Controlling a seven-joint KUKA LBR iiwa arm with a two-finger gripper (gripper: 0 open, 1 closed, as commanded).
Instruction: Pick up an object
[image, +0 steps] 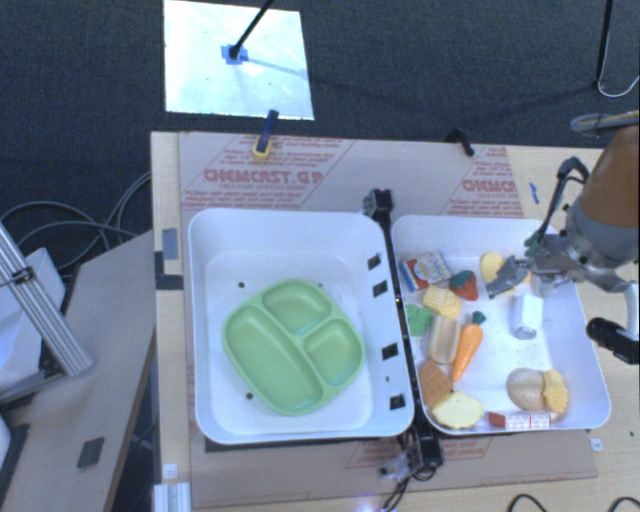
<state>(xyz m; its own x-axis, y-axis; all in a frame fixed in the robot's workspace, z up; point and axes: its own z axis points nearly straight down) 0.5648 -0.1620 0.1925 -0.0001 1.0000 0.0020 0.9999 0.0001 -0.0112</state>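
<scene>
"chemcast gp" was printed in red on the bench sheet (262, 178). the gripper (522, 272) hovered over the right bin's (590, 395) far edge; finger spread could not be told.

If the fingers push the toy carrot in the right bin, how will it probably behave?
The carrot looks like smooth moulded plastic, so probably stiff, light and somewhat slippery. Its rounded, tapered body may roll in a curve when pushed sideways. It lies against the bread-like piece, which would likely shift with it.
</scene>
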